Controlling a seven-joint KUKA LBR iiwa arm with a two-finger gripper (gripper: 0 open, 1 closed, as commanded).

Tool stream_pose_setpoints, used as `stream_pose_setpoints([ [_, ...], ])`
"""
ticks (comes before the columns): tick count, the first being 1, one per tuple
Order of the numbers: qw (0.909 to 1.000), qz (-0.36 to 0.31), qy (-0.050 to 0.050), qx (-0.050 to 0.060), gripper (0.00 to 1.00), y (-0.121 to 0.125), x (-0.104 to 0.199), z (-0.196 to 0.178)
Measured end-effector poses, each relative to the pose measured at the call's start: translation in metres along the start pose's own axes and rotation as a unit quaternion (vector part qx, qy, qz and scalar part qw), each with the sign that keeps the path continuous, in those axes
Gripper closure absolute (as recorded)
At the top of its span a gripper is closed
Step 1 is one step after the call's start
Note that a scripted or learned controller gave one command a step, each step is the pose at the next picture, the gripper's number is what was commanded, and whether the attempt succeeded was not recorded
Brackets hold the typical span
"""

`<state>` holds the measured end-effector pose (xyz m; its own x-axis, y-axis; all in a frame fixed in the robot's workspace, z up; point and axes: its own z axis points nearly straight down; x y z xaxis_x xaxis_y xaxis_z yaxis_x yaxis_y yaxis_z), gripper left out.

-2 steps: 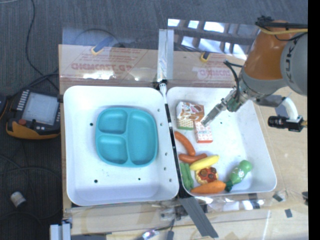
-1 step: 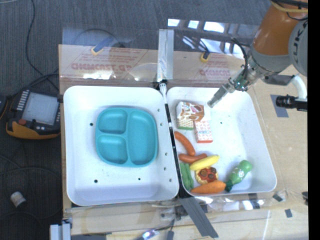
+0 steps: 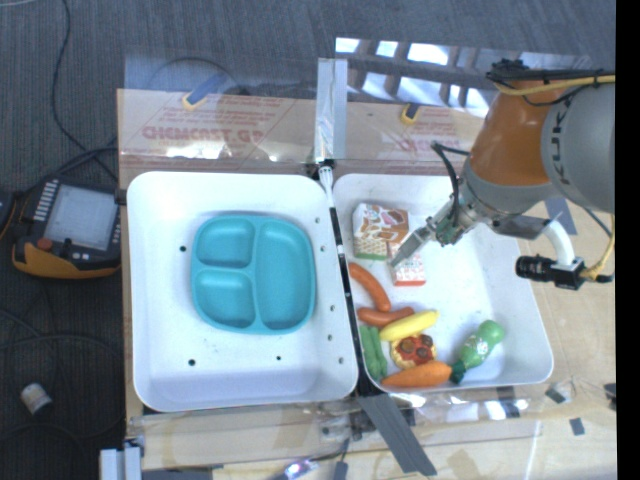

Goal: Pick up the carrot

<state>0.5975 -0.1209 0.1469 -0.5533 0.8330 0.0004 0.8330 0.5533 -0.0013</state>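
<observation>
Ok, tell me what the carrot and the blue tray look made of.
Carrot: probably moulded plastic toy food, judging by its smooth, uniformly orange surface. Blue tray: likely matte hard plastic, with rounded moulded compartments and even turquoise colour; the exact material stays uncertain.

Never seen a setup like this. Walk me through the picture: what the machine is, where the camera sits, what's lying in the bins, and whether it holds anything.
The camera hangs above a bench and looks down at a slant. The grey machine with the orange band is a robot arm reaching in from the right; its gripper hovers over the right bin.

The left bin holds a teal divided plate. The right bin holds toy food: a printed snack box, a small red-and-white packet under the gripper, a sausage, a yellow banana-like piece, a pizza slice, a green bottle, and the carrot at the near edge.

Nothing can be seen between the fingers, and the carrot lies untouched.
</observation>
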Motion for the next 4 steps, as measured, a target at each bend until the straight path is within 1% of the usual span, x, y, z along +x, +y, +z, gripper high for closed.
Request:
stream_pose_setpoints([
  [1,0.9965,-0.08,-0.018,-0.014,0.0,-0.04,0.041,0.048],
  [2,0.9914,-0.129,-0.02,-0.014,0.0,-0.065,0.065,0.049],
  [3,0.9986,-0.053,-0.001,-0.001,0.0,-0.045,0.1,-0.111],
  [4,0.9895,0.145,-0.001,0.0,0.0,-0.034,0.105,-0.153],
])
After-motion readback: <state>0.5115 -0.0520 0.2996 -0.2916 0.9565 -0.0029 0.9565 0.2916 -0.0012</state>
